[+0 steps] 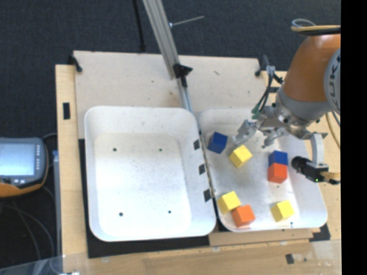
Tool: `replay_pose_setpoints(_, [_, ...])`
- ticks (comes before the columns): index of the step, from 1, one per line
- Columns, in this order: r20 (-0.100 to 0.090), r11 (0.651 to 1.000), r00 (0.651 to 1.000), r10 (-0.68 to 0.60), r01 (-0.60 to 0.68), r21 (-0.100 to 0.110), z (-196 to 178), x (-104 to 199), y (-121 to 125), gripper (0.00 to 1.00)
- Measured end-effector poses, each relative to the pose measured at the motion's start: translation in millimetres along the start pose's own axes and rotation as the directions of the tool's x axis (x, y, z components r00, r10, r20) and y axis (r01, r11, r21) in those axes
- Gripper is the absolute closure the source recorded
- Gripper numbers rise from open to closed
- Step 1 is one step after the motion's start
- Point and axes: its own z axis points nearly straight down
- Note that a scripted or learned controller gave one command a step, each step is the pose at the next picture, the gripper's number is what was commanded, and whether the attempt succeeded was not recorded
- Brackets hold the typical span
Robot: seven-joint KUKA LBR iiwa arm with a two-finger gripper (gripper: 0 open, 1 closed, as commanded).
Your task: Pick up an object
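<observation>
Gripper hovers over right bin, fingers spread, nothing between them. Yellow cube sits just below; blue cube nearby.

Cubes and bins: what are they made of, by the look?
Cubes, e.g. the blue cube and yellow cube: flat saturated colour, crisp edges, no glare, so probably painted wood or matte plastic; can't tell which. Right bin and left bin: white, rounded moulded corners, thin rims, likely formed plastic, scuffed and speckled.
</observation>
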Motion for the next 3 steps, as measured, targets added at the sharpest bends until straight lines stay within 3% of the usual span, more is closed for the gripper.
replay_pose_setpoints(1, [0.006,1.0,1.0,-0.001,0.001,-0.005,-60.8,-88.7,14.3,0.0])
replay_pose_setpoints(2, [-0.002,1.0,1.0,-0.013,0.013,0.006,-5.9,-18.7,33.3,0.0])
replay_pose_setpoints(3, [0.004,1.0,1.0,-0.002,0.002,-0.004,-68.6,-61.1,-23.8,0.0])
